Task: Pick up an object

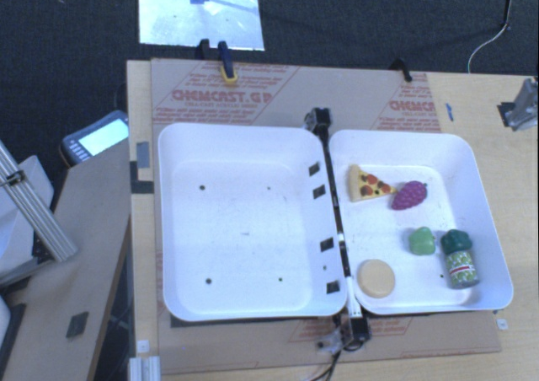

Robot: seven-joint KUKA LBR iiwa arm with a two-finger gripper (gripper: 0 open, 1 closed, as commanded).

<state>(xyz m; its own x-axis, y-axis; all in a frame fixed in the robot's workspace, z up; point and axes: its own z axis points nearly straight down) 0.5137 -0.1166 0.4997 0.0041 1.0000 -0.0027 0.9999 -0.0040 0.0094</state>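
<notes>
Jaws beyond bins (253, 128) (right edge)

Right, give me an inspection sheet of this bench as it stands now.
Surface: wooden bench with printed sheet under two white bins; left bin, right bin.
Job's things: all in the right bin: pizza slice, purple grapes, green piece, green-capped bottle lying down, tan disc.
Clutter: black clips along the divide between the bins.
Pincer: nothing seen.
Cables: white cable top right; wires at front edge.
Surroundings: dark floor, metal plate, handheld device.
</notes>
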